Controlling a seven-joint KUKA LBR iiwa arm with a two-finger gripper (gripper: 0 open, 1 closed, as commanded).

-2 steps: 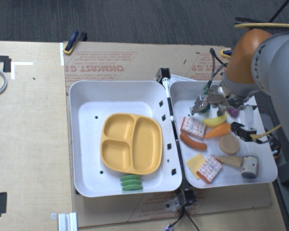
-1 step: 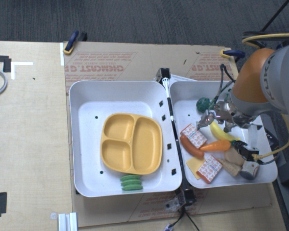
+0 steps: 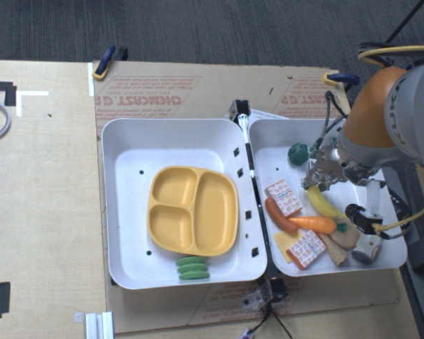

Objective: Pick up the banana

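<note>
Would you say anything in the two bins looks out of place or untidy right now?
Only mildly: the right bin is cluttered, with the carrot lying across the banana. The yellow plate sits flat and bare.

Setting: light wooden bench (image 3: 42,210) partly covered by printed brown cardboard (image 3: 169,90), with dark grey carpeted floor (image 3: 219,16) beyond its far edge, under even lighting.

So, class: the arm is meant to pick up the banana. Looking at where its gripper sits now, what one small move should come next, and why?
Probably a short descent onto the banana. The gripper sits over the right bin, just above the banana's upper end, and nothing shows between its fingers. The carrot lies against the banana's lower end, so closing near the upper end looks safer.
</note>
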